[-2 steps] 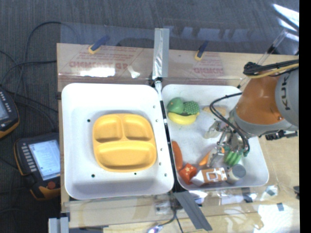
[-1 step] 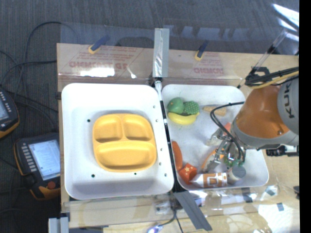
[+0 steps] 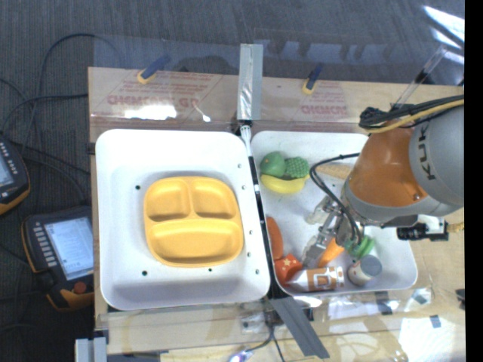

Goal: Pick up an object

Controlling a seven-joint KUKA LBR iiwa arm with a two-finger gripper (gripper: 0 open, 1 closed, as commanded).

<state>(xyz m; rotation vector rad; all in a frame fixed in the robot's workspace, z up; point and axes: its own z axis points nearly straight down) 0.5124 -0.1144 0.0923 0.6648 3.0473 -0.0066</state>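
My gripper [image 3: 330, 234] is low inside the right bin [image 3: 392, 277], near its middle, under the arm's orange band. Its tip is right above a small orange piece [image 3: 329, 250] and beside a green piece [image 3: 364, 246]. I cannot make out whether anything is held. A bottle with an orange label [image 3: 323, 279] lies along the bin's front wall, with a grey cap [image 3: 369, 267] to its right. A red piece [image 3: 288, 265] and a long orange piece [image 3: 273, 236] lie by the left wall. A yellow and green toy [image 3: 283, 174] rests at the back left.
The left bin [image 3: 113, 202] holds a yellow divided tray [image 3: 193, 221] at its middle. The arm's body covers the right bin's back right part. A metal divider strip [image 3: 250, 81] stands between the bins at the back.
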